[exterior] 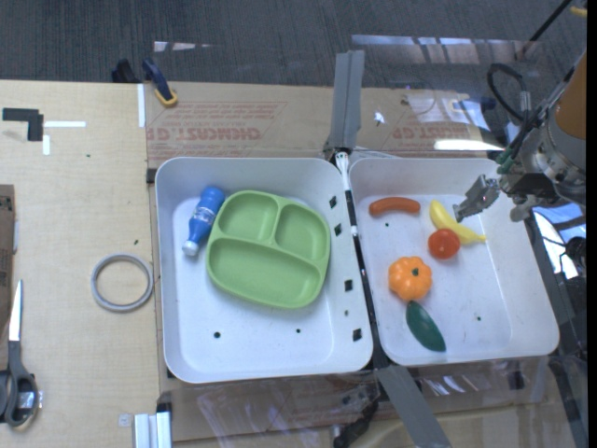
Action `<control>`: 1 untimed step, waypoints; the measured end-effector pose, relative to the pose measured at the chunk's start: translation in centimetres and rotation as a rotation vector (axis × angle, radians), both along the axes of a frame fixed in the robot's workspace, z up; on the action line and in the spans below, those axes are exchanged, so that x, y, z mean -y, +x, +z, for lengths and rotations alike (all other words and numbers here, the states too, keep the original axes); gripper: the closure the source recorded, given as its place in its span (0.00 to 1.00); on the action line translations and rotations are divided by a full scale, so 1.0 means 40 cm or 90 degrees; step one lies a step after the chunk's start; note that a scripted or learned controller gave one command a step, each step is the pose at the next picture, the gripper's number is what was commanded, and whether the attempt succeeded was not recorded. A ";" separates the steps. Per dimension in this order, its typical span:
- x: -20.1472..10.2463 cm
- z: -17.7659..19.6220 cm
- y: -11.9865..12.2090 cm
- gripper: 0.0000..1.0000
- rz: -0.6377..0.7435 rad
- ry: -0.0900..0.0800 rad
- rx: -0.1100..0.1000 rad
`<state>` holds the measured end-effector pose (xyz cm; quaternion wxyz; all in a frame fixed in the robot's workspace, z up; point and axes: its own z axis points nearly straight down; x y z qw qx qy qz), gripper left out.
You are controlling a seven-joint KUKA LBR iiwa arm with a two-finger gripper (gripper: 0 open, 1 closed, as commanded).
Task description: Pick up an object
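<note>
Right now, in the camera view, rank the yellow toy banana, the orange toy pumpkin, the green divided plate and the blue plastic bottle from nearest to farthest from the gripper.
1. Yellow toy banana, right bin, just beside the gripper.
2. Orange toy pumpkin, right bin, middle.
3. Green divided plate, left bin.
4. Blue plastic bottle, left bin, far-left side.

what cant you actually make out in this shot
- Gripper, camera view: fingers too small and blurred to judge.
- Arm, camera view: cut off by the right edge above the wrist.
- Blue bottle: label too small to read; the green divided plate crowds its side.
- Scissors: cut by the left edge.
</note>
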<state>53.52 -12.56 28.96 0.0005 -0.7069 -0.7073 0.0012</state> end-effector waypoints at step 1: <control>-0.064 -0.460 0.144 0.00 -0.001 0.000 -0.001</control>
